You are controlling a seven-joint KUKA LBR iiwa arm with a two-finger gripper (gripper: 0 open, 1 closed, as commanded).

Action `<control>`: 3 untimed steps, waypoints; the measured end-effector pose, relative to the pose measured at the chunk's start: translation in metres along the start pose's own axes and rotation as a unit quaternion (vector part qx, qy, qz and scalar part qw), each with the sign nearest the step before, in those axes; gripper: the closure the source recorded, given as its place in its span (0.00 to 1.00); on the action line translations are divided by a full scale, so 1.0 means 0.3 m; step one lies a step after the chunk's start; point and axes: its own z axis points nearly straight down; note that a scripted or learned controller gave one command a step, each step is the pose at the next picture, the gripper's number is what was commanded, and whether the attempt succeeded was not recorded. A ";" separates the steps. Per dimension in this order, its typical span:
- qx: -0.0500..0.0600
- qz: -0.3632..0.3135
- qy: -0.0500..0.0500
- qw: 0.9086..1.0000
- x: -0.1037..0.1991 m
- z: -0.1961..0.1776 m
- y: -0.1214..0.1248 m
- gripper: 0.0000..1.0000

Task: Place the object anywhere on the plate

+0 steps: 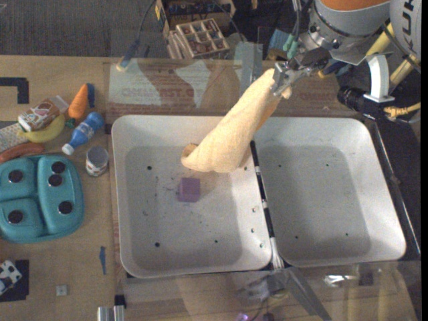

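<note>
Here, claw (284, 80) clamped on yellow cloth (231, 134) dangling over left bin (127, 199); purple block (188, 189) inside.

The arm (351, 5) is grey, rounded, with a broad orange band above the wrist; black letters mark its pale shell; dark cables run along it; the gripper (286, 79) is small, metallic grey.

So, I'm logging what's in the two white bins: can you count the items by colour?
Yellow: 1, the cloth, pinched at its top corner by the gripper
Purple: 1, the block
Total: 2
</note>
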 end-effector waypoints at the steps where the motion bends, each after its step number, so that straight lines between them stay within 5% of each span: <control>1: -0.003 -0.119 -0.002 0.993 -0.204 -0.119 0.000 1.00; 2: -0.002 -0.089 -0.002 0.996 -0.505 -0.208 -0.103 1.00; 3: -0.001 -0.219 -0.001 0.976 -0.396 -0.211 -0.059 1.00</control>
